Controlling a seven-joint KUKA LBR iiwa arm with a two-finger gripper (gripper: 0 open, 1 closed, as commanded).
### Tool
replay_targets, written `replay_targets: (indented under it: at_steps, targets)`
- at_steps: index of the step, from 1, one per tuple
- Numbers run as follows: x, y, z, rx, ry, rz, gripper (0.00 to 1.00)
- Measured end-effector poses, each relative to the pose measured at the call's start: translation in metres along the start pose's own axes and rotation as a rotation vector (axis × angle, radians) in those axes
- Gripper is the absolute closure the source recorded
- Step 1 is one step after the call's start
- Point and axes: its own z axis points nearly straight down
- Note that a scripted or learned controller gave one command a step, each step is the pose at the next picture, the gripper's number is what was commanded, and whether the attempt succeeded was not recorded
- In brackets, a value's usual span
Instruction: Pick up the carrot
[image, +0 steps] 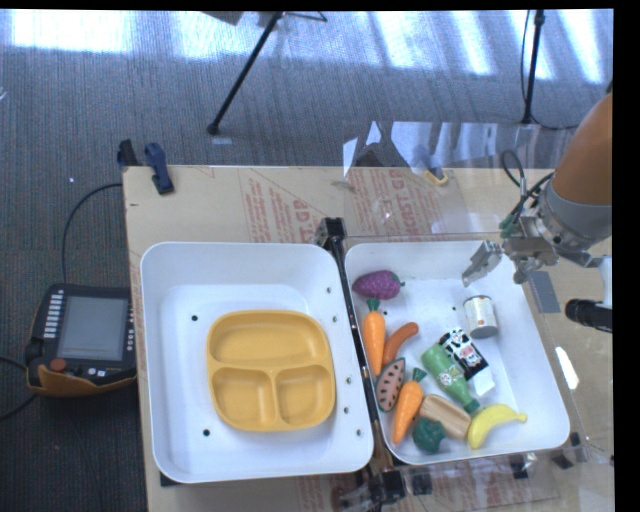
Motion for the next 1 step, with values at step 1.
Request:
replay_targets:
  at_steps: [1]
  targets:
    - [0.0871, -0.0055, 0.0479, 0.007, 0.005, 0.014, 0.0]
